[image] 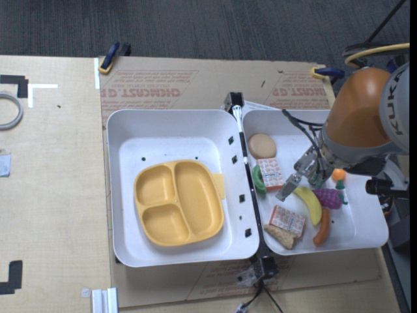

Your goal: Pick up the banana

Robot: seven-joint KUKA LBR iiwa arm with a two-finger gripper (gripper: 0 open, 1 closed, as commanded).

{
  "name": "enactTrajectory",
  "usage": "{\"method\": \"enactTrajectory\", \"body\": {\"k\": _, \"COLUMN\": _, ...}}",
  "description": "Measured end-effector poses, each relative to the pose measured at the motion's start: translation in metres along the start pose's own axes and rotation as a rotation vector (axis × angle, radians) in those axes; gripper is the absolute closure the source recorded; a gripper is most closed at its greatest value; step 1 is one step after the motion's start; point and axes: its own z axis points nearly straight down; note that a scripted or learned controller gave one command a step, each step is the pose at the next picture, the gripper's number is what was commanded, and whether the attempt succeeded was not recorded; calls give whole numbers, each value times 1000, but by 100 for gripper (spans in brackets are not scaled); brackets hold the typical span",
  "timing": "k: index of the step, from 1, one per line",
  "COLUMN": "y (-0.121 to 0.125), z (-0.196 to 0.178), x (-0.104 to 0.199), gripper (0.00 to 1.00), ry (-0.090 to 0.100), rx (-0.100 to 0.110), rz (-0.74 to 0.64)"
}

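The worktop (52, 194) is pale wood with a cardboard sheet (195, 83) laid over its middle, and on that sheet sit two shallow white bins side by side. The left bin (124, 175) holds a yellow divided plate (179, 202) with three compartments, lying a little toward 6 o'clock of the bin's centre. The right bin (365, 230) carries the small goods. The grey arm with its orange band (358, 113) comes in from 3 o'clock and hangs over the right bin's upper half.

The end effector (294, 180) points down toward 7 o'clock, its tip just beside the upper end of the banana (310, 203). Whether its fingers are spread or pressed together cannot be told from this view, and nothing is seen gripped between them.

The banana lies near the middle of the right bin, running from 11 o'clock to 5 o'clock. Touching it at 3 o'clock is a bunch of purple grapes (328, 197). At 5 o'clock of the banana lies an orange-red sausage (321, 229). At 7 o'clock sits a cracker packet (287, 221) atop a slice of bread (279, 237). At 10 o'clock lies a red-and-white carton (270, 173), with a green item (259, 181) against its left side, and at 11 o'clock a round tan bun (262, 145).
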Motion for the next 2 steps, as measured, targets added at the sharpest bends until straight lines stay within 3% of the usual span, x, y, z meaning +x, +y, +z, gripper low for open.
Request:
{"method": "enactTrajectory", "body": {"k": 1, "y": 4, "z": 36, "x": -5, "gripper": 0, "ry": 0, "rx": -3, "rz": -244}}
{"method": "enactTrajectory", "body": {"k": 2, "y": -19, "z": 35, "x": 1, "gripper": 0, "ry": -7, "rx": -3, "rz": -533}}
